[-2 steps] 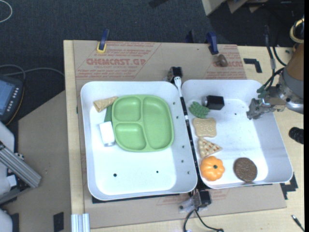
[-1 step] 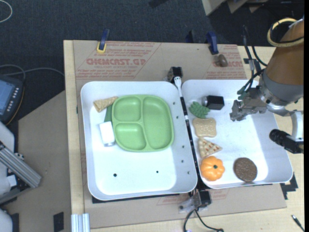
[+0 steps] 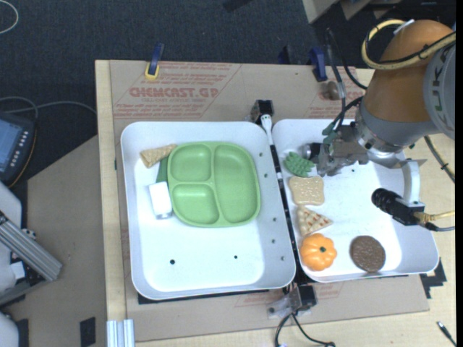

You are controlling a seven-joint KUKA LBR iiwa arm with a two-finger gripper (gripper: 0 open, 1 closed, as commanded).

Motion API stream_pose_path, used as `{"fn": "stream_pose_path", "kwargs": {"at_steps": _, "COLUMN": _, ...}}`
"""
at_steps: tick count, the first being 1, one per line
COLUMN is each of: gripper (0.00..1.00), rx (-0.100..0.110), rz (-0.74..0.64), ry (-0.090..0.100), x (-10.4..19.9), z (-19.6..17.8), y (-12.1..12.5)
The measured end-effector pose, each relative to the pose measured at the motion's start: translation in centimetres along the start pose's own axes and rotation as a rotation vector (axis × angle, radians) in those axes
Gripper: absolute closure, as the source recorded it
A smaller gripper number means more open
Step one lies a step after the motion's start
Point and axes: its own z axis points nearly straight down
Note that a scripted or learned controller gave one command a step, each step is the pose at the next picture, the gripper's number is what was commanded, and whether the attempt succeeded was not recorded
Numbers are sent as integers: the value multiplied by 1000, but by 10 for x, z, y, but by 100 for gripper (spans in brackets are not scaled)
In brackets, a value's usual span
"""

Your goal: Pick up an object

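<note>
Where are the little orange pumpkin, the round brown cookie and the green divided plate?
pumpkin [image 3: 318, 252], camera view, on the middle of its orange body.
cookie [image 3: 367, 253], camera view, on the centre of its brown face.
green plate [image 3: 215, 183], camera view, on the ridge between its compartments.

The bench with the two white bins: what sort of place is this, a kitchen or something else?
Most likely a robotics lab, not a kitchen. The food is toy food, such as the small orange pumpkin, the bins sit on a clamped brown board, and loose cables run over a dark carpet.
</note>
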Motion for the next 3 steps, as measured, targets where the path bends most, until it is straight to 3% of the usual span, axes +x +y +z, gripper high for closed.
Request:
{"fn": "stream_pose_path", "kwargs": {"at_steps": 1, "gripper": 100, "rx": -1, "rz": 1, "ry": -1, "x": 44, "z": 0, "y": 17}}
{"fn": "stream_pose_path", "kwargs": {"at_steps": 2, "gripper": 100, "rx": 0, "rz": 1, "ry": -1, "x": 97, "z": -10, "y": 16}}
{"fn": "stream_pose_path", "kwargs": {"at_steps": 3, "gripper": 100, "rx": 5, "rz": 6, "ry": -2, "x": 103, "z": -3, "y": 14}}
